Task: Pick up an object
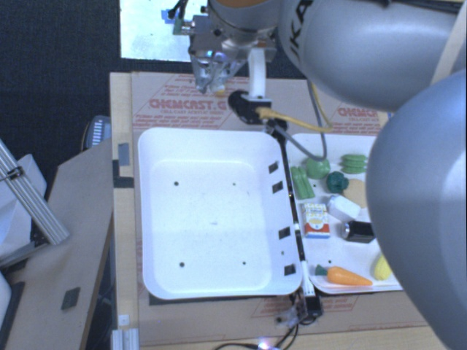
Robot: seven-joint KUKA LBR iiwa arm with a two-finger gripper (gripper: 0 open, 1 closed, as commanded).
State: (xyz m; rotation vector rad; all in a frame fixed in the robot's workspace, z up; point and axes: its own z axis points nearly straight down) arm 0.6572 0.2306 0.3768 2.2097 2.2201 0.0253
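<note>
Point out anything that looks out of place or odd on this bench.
The gripper hangs over the cardboard beyond the left bin, while the objects, such as the carrot, all lie in the right bin. Nothing looks spilled or damaged.

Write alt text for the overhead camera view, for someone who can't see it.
A grey robot arm reaches in from the right, its end effector hovering over the cardboard beyond the left bin. The right bin holds small items, among them a carrot, a red and white box and green toys.
</note>
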